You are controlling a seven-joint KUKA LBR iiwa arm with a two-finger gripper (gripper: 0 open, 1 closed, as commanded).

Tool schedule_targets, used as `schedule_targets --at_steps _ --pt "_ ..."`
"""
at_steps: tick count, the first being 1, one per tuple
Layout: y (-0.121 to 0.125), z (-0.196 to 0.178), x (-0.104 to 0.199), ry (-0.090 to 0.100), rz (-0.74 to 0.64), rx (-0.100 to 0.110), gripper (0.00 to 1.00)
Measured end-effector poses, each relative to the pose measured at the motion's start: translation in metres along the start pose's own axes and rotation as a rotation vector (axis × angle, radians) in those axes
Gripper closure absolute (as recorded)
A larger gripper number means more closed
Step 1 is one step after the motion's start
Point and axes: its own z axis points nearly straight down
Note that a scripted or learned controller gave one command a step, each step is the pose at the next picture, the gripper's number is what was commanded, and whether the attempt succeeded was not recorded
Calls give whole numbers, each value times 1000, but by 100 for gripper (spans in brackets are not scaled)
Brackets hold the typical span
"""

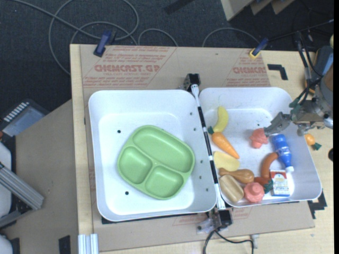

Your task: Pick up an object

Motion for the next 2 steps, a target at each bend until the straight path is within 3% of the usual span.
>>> schedule_targets --at_steps 1,2 --pt "14 95 -62 0 2 4 0" --pt "8 156 -47 -6 0 -16 0"
